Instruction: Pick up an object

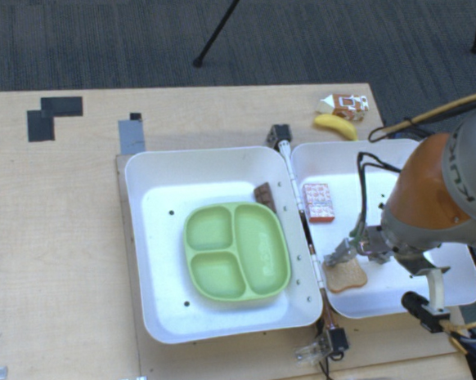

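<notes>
A toast slice [347, 277] lies flat near the front left corner of the right bin [339, 165]. My gripper [342, 256] hangs right over the toast's upper edge, reaching in from the right below the orange band; I can't make out how its fingers stand. A red and white packet [318, 202] lies further back in the same bin, near the divider. In the left bin [157, 257] sits a green three-section plate [235, 252], with a small brown block [264, 195] just behind it.
Behind the right bin, on the bench, lie a banana [335, 125] and a small wrapped snack [348, 103]. Black cables loop above the arm over the right bin. A metal clamp [281, 137] sits at the back of the divider between the bins.
</notes>
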Robot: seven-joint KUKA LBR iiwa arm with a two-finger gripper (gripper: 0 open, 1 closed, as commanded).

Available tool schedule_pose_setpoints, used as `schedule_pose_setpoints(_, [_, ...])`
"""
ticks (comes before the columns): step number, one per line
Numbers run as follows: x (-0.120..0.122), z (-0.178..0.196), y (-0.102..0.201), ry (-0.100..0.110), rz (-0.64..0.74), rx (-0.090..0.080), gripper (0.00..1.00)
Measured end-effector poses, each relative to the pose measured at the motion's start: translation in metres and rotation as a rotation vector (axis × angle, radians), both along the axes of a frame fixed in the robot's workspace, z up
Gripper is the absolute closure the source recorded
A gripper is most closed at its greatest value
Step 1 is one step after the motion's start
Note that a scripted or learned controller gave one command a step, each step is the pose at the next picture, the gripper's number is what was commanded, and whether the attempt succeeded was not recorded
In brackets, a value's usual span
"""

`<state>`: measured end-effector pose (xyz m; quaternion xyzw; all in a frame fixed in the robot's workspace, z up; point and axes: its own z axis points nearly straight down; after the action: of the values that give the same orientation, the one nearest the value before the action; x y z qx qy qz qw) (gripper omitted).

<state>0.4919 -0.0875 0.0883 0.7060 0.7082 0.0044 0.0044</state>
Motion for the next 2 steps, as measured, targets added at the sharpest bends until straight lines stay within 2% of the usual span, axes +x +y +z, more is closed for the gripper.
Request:
schedule_pose_setpoints(1, [0.0029,0.0123,0.0004,-0.007,0.002,0.0,1.0])
schedule_pose_setpoints(2, [0.0023,0.0117,0.0004,-0.005,0.002,0.0,0.0])
